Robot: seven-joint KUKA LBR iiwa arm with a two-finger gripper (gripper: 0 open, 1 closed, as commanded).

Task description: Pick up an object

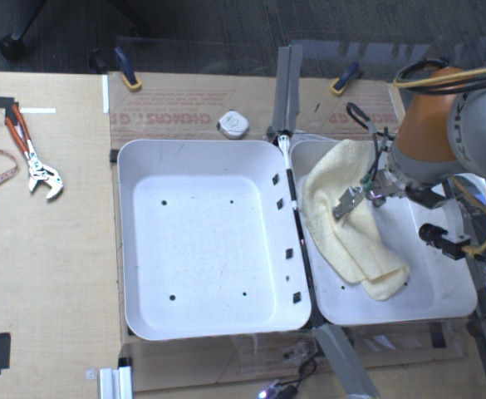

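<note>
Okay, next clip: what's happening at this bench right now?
A grey arm with an orange band reaches in from the right over the right-hand bin. Its claw is down on a pale yellow towel that lies crumpled in that bin's left half. Whether the claw actually has hold of the cloth can't be told from here. The left bin sits beside it, and pliers lie on the wooden bench further left.

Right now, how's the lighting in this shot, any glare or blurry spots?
In the camera view, light is even and soft; the left bin is bright white but unglared, its speckles sharp. The towel casts a faint shadow on the right bin. The gripper is slightly soft, and the arm partly dim.
</note>
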